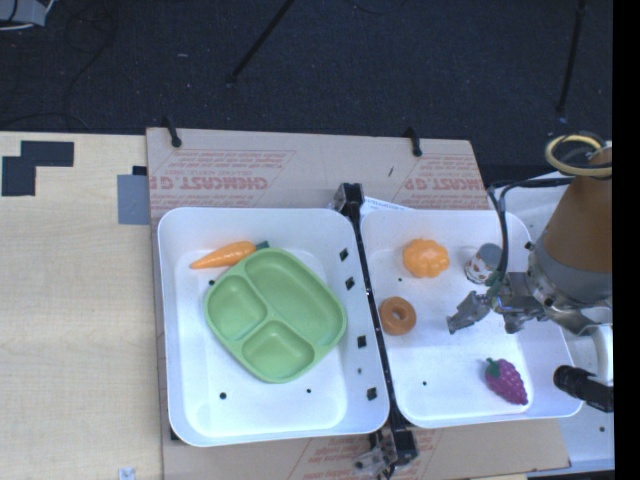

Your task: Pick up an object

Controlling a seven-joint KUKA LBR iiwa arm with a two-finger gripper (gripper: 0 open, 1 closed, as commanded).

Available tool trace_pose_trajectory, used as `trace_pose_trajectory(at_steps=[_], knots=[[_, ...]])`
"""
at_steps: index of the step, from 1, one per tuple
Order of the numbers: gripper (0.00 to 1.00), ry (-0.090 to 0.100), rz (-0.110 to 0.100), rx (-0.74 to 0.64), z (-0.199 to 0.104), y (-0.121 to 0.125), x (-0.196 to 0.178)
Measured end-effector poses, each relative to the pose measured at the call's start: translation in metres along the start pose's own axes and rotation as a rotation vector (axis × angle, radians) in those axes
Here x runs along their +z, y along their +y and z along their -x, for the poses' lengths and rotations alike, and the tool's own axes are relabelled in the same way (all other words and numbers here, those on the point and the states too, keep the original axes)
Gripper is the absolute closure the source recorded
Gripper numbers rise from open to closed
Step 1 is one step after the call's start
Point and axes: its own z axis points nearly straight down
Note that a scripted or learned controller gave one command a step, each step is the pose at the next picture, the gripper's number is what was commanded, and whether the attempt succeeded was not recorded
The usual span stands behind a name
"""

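Looking first at what we could pick, we see three loose candidates in the right bin: an orange lumpy fruit toward its upper middle, a brown doughnut near its left wall, and a bunch of purple grapes in its lower right corner. A small round pale object sits right of the fruit; we cannot tell what it is.

The gripper hangs over the middle of this bin, between the doughnut and the grapes, pointing toward the left of the frame. Nothing lies between its fingers, and they look slightly apart, though the dark metal blurs together and we hold that loosely.

From here we judge the main risk to be a close on bare bin floor, since no object sits directly under the tips. Coming down toward the doughnut could also nudge it against the divider, where the fingers would have little room to straddle it. The grapes, knobbly and tucked in a corner, might slip out.

The left bin holds a green divided plate, tilted diagonally, with an orange carrot just beside its upper left edge.
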Motion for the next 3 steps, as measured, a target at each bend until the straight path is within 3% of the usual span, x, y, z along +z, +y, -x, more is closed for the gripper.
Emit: trace_pose_trajectory(at_steps=[1,3], knots=[[0.00,-0.002,0.010,-0.002,0.000,0.002,-0.005],[0.00,0.000,0.007,-0.001,-0.005,0.014,0.095]])
